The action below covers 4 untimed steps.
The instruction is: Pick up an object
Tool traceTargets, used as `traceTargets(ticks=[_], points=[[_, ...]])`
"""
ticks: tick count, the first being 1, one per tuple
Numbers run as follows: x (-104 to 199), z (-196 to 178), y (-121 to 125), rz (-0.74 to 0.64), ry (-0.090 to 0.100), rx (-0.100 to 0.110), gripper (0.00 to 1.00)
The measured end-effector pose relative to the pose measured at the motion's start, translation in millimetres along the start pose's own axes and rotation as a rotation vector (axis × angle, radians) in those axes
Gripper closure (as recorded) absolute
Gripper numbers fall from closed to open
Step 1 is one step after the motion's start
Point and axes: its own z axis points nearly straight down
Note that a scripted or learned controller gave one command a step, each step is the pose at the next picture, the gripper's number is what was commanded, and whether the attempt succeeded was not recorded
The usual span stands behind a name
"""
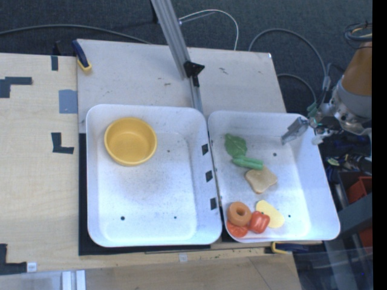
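White plastic: two shallow bins, and of them the right bin (290,189) taken as the mark for all places below.

Gripper (300,132) over the far right corner of the right bin, just inside its rim, well apart from every piece of toy food. Nothing seen pinched in it. Whether spread or pressed together: cannot tell at this size and slant.

Progress, as a judgement: barely begun. Nothing lifted, everything lying flat on a bin floor. Left to do: choosing a piece, coming down on it, closing, raising it clear. In short, the whole pick.

Likely candidates, all inside the right bin:
- green leaf (235,144), near the left wall, in the far half
- green pod (247,162), just nearside of the leaf, touching or nearly so
- bread slice (260,179), about mid-bin, closest of the six to the gripper yet not under it
- doughnut (239,212), by the near left corner
- red pepper (259,222), against the doughnut's right side
- yellow slice (271,214), touching the pepper

Outside the right bin, in the left bin (145,216) beside it: yellow bowl (130,141), upright, in the far left part.

Count: bins two; gripper one; bowl one; green pieces two; bread, doughnut, pepper and yellow slice one each; six small pieces in all.
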Motion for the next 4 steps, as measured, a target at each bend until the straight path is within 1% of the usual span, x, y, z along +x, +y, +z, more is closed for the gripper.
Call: traceTargets(ticks=[1, 2, 3, 4], points=[[0, 0, 0, 0.000, 0.000, 0.000, 0.00], [11, 54, 1, 0.000, 0.001, 0.005, 0.00], [11, 115, 6, 0.003, 0.000, -0.002, 0.00], [12, 134, 6, 0.000, -0.002, 0.000, 0.00]])
